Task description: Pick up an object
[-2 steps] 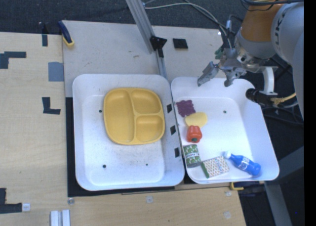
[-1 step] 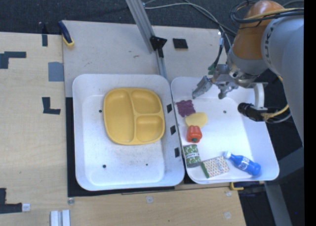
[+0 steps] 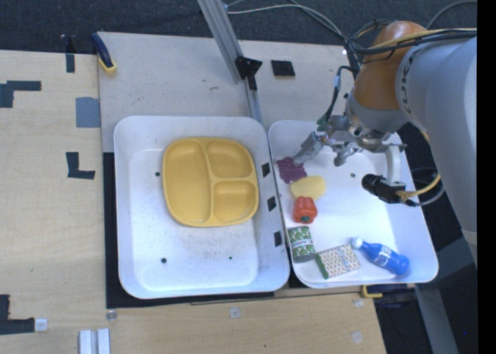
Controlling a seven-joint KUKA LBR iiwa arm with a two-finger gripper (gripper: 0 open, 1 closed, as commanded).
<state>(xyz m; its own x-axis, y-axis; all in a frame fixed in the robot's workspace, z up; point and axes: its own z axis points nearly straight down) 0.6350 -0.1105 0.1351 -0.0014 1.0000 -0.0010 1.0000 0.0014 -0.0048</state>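
The tool (image 3: 324,149) hangs over the upper part of the right bin (image 3: 411,225), its two fingers spread fairly wide with nothing between them. One finger (image 3: 308,147) reaches down and to the left, its tip just above a small purple object (image 3: 290,168), though contact cannot be told from this slant; the other finger (image 3: 342,154) sits to the right over bare white floor.

Just below the tool lies a pale yellow item (image 3: 308,187), touching or nearly touching the purple one. Below that sits an orange-red piece (image 3: 304,209) (shaped somewhat like a pepper). Farther down from the tool, near the bin's lower rim, are a small green packet (image 3: 301,242), a flat patterned packet (image 3: 338,260) and a blue bottle (image 3: 383,256) with a white cap, lying on its side.

Well to the left of the tool, the left bin (image 3: 139,213) holds a yellow divided plate (image 3: 210,180) with three compartments. Both bins rest on the desk (image 3: 46,190). A metal pole (image 3: 225,23) rises above and left of the tool.
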